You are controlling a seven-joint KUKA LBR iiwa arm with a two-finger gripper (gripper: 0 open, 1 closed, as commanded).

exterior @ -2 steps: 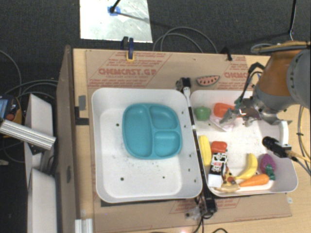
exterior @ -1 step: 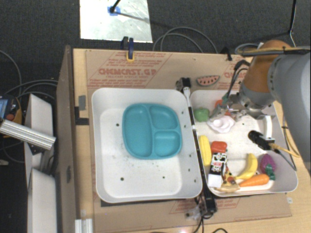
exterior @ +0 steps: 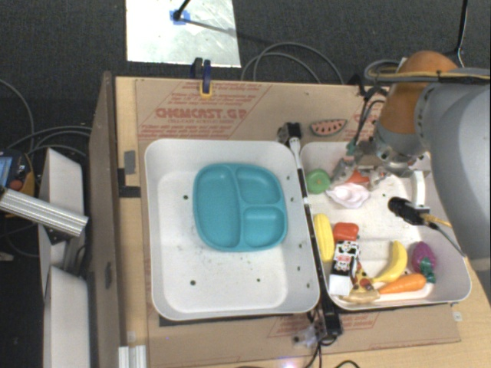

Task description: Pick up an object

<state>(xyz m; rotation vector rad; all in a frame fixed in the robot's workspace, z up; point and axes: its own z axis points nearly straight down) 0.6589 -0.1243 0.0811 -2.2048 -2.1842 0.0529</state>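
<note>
Near edge, lower right of frame: carrot [exterior: 402,284], banana [exterior: 396,261], purple thing [exterior: 423,257] heaped in right bin [exterior: 459,286], probably dumped as pick targets.

Mid: teal divided plate [exterior: 238,207] alone in left bin [exterior: 165,228].

Further up right: gripper [exterior: 358,170] low over crumpled white-pink thing [exterior: 347,195] beside green ball [exterior: 317,180]. Grip state? Can't tell.

Far: cardboard bench top [exterior: 201,113], dark floor, cables.

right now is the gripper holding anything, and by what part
Cannot be told. The gripper is low in the right bin, just above a white crumpled item, but the view does not show anything between its fingers.
</note>
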